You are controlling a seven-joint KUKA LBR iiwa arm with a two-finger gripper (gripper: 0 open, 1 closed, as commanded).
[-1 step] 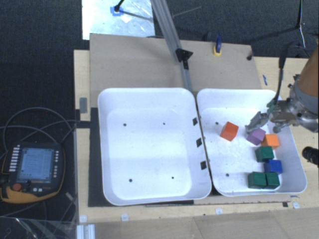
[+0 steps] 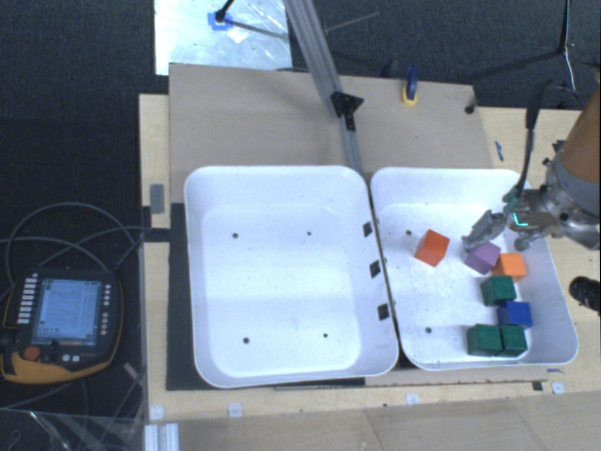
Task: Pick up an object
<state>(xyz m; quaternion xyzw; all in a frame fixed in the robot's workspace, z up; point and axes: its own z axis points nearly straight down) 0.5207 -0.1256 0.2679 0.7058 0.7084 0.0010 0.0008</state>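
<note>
Purple block [image 2: 483, 257], gripper [image 2: 502, 234] just above

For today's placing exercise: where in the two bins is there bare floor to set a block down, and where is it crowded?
The left bin offers bare floor from wall to wall. In the right bin, the floor between the dividing wall and the orange block is free. Its right side is crowded: purple block, green blocks, blue block and the gripper.
</note>
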